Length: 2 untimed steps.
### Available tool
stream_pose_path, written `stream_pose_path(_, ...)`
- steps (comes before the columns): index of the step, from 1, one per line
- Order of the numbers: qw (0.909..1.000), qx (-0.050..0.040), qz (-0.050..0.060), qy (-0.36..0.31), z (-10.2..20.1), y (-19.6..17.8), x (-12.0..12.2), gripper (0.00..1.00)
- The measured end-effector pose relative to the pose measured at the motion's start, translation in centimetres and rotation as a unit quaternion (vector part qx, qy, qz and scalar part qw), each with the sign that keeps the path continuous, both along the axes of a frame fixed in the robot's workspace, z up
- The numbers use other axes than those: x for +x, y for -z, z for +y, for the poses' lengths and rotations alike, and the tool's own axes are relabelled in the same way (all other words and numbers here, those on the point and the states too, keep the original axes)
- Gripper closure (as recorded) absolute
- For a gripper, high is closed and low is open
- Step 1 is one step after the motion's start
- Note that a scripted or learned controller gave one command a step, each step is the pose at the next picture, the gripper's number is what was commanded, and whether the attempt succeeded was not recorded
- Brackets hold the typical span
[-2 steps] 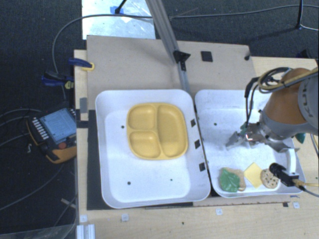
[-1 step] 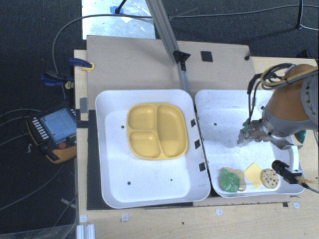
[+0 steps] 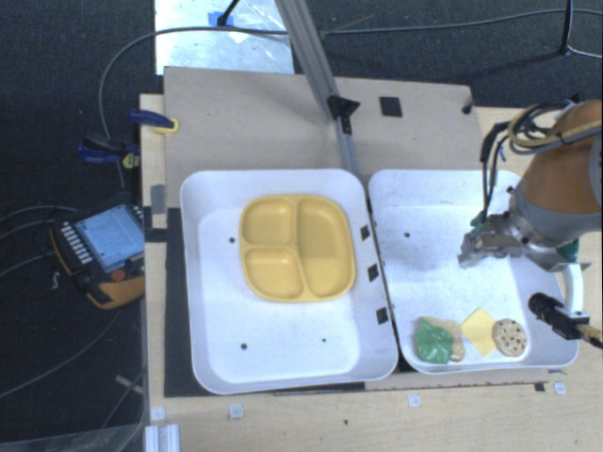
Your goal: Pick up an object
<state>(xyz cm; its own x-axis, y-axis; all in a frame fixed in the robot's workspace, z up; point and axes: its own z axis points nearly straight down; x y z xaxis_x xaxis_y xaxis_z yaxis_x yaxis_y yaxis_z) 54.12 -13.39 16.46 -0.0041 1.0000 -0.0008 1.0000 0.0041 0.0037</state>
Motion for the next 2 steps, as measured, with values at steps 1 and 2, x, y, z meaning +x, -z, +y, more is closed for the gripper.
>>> stream_pose_path(1, 1.0000, -0.0002, 0.000, 0.000, 0.0, -4.2, 0.1, 1.00)
stream_pose_path(2, 1.0000, -0.0004, -0.002, -0.001, 0.0, -9.6, 0.3, 1.00)
